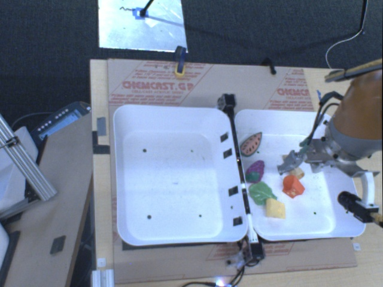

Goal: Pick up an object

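Note:
Several small items lie in the right bin (317, 220). A brown-red slice (251, 142) is near the divider, with a purple piece (255, 170) below it. Further forward come a green piece (261, 191) and a yellow block (276, 208). A red-orange block (292, 186) sits toward the bin's middle, with a small tan piece (297, 173) touching its upper edge. My gripper (291, 161) reaches in from the right and hangs just above the tan piece and the red-orange block. Nothing can be seen held in it.
The left bin (173, 172) stands beside the right one, with a black clipped divider (236, 166) between them. The arm's grey and orange body (359, 118) covers the right bin's far right side. A yellow clamp (179, 70) sits on the cardboard behind the bins.

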`<state>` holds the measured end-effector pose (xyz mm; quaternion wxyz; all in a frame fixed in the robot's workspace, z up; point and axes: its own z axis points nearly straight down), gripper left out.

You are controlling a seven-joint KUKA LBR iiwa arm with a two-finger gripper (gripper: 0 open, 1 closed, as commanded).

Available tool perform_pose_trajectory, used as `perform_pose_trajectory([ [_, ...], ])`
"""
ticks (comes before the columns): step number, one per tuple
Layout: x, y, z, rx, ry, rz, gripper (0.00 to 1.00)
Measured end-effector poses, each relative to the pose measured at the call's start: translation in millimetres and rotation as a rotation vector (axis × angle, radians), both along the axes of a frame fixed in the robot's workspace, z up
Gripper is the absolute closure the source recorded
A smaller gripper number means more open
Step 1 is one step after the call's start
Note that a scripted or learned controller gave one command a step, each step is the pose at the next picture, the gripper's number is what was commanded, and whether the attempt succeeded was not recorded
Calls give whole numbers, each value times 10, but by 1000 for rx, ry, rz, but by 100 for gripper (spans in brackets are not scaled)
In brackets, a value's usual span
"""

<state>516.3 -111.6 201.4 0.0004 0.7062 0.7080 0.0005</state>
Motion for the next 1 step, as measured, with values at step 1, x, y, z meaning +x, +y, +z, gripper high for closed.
perform_pose_trajectory([
  [1, 204, 96, -984, -1, 0, -3, 0],
])
